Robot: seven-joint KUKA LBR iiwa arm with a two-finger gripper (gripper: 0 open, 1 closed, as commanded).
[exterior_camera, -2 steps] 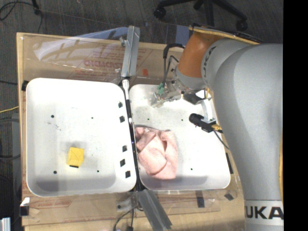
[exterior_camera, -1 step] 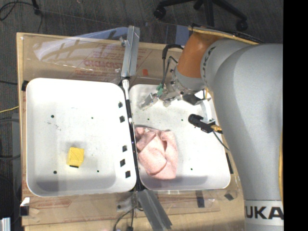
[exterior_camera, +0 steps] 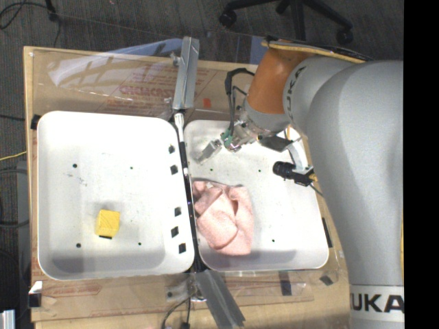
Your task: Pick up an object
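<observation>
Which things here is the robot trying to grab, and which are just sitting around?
For the job:
gripper
pink cloth in the right bin
yellow block in the left bin

Just lying about:
office chair
floor cables

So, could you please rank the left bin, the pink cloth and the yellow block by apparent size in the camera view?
1. left bin
2. pink cloth
3. yellow block
All rest at bench level, so camera nearness barely affects the order.
</observation>
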